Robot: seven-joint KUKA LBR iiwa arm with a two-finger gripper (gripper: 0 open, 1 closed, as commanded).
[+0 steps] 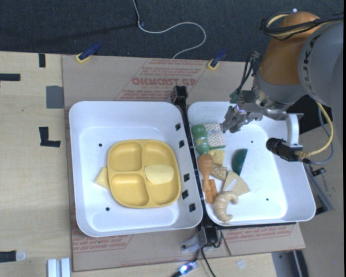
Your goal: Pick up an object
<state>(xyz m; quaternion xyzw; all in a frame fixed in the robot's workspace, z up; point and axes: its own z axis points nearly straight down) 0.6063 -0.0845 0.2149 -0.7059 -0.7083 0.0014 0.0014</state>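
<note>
Camera view: gripper [230, 124] hovers just beside green packet [208, 135].

The bench top [23, 172] is light wood marked with black tape pieces [46, 137]. A brown cardboard sheet [155, 79] with red print covers it, fixed by two clamps [87, 52] at its far edge. Dark carpet [63, 10] lies beyond, crossed by a white cable [173, 30].

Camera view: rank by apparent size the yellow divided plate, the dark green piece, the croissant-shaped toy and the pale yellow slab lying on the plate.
1. Yellow divided plate, clearly largest.
2. Croissant-shaped toy and pale yellow slab look alike; not ranked.
3. Dark green piece, smallest.
</note>
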